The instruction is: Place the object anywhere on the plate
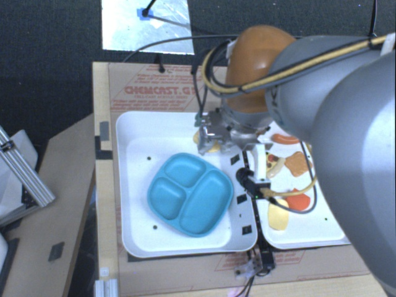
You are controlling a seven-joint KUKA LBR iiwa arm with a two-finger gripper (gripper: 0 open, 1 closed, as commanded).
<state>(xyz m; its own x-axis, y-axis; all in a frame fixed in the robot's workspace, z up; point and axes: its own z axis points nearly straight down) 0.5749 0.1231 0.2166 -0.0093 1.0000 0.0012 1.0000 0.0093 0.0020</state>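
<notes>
Standing over the bench, I see the grey arm with its orange band (260, 64) reaching in from 3 o'clock and hanging low over the far corner of the left shallow white bin (139, 144). The metal gripper (213, 135) sits at the bin's 1 o'clock corner, close to the rim. Whether it is open or closed I cannot tell, since the wrist covers it from above.

A small pale yellow lump (206, 143) shows right at the lower edge of the gripper, touching or nearly touching the metal. I cannot tell whether it is gripped or simply lying on the bin floor. It is off the plate, near the plate's 12 o'clock edge.

The blue plastic plate with three compartments (189, 193) lies flat in the middle of the left bin, turned at a slant, and nothing rests in its compartments.

A bundle of black cable (250, 190) hangs from the wrist along the seam between the bins.

The right shallow white bin (315, 224) holds toy food pieces. A red-orange sausage-shaped piece (286, 139) lies at its 12 o'clock side, with a tan flat piece (296, 164) below it. An orange-red piece (298, 202) lies nearer the centre, and a yellow rounded piece (278, 218) lies at 7 o'clock.

Both bins rest on a printed brown cardboard sheet (154, 91). A crinkled silver sheet (145, 14) lies beyond it at 12 o'clock.
</notes>
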